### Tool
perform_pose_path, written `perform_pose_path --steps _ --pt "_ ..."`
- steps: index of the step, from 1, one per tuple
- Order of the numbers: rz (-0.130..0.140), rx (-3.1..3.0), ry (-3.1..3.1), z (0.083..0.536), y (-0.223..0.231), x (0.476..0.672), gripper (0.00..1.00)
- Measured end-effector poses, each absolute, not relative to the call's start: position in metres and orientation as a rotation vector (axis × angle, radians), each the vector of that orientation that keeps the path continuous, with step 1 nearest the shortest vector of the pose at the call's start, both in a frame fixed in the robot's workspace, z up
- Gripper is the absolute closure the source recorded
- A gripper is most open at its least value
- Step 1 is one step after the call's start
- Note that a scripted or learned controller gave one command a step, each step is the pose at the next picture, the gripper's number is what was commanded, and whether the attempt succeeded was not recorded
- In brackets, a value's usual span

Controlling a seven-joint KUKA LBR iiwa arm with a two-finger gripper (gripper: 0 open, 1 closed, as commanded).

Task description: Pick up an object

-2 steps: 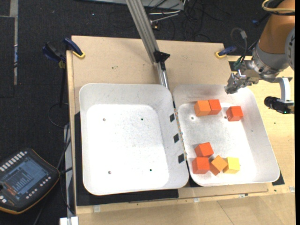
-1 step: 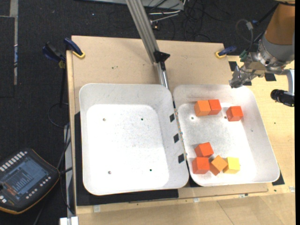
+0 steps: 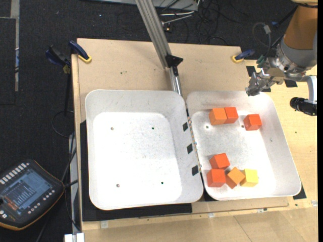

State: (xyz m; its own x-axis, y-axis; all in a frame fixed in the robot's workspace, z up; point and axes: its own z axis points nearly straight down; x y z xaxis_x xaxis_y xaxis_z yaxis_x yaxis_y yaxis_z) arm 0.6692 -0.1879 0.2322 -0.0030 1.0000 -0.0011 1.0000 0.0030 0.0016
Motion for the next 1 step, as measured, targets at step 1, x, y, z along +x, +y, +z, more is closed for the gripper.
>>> perform_pose_path --steps 1 --pt "0.002 2.213 2.23 0.2429 -0.1346 0.6622 1.0"
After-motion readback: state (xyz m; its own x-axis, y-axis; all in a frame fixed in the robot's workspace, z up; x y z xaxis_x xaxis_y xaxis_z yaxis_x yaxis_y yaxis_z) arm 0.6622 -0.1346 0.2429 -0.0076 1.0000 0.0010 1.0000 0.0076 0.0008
